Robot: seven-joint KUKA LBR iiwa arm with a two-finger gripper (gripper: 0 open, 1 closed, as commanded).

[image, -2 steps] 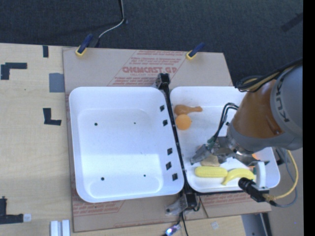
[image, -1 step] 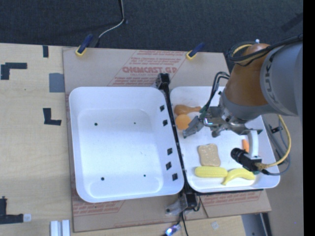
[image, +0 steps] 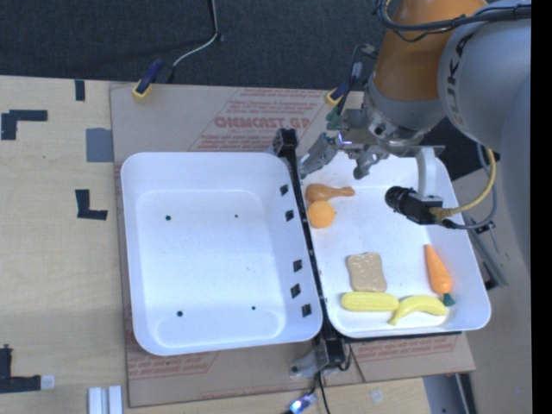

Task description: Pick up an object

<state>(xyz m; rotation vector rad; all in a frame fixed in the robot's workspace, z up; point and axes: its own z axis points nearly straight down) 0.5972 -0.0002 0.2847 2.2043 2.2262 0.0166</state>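
**Hovering over the right bin's far end**

Sitting side by side on brown cardboard (image: 250, 128), my two white bins differ: the left bin (image: 147, 188) has only bare floor, while the right bin (image: 470, 313) carries all the toys. Along its near edge lie a corn cob (image: 369, 301) and a banana (image: 419, 308), with a carrot (image: 437, 269) and a bread slice (image: 366, 271) just behind. Farther back rest a drumstick (image: 328, 192) and a small orange (image: 321, 216), near the divider. My pincer (image: 343, 155) hangs spread apart above the drumstick, gripping nothing. Wooden bench (image: 52, 231) lies beyond; dark floor (image: 103, 15) behind.
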